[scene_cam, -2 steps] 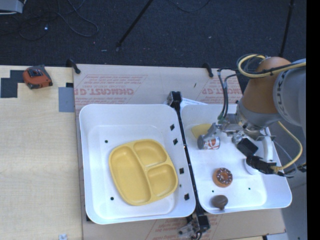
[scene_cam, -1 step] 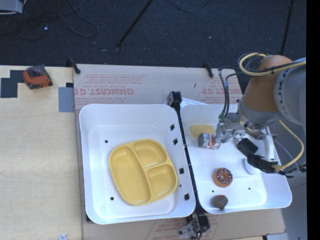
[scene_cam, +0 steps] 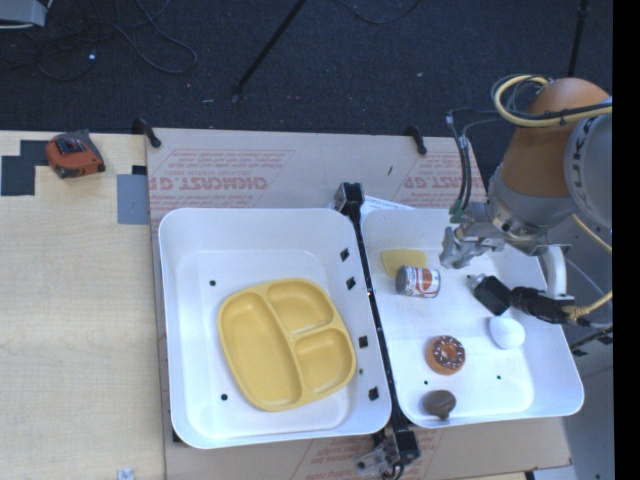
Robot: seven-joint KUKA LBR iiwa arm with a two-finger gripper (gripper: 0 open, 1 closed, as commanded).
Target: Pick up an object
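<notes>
My gripper (scene_cam: pixel 458 251) hangs over the back part of the right bin (scene_cam: pixel 560 393), just right of a flat yellow block (scene_cam: pixel 402 261) and a small can (scene_cam: pixel 418 282) lying on its side. A brown-and-orange donut (scene_cam: pixel 446 354) lies nearer the front. A dark brown lump (scene_cam: pixel 438 403) rests at the front rim. A white rounded object (scene_cam: pixel 506 332) sits to the right. Nothing shows in the gripper.
The left bin (scene_cam: pixel 190 268) holds a yellow divided plate (scene_cam: pixel 287 342). A black clip row marks the wall between the bins (scene_cam: pixel 362 308). An orange tape measure (scene_cam: pixel 74 155) lies on the bench at far left. Cardboard (scene_cam: pixel 250 173) lies under the bins.
</notes>
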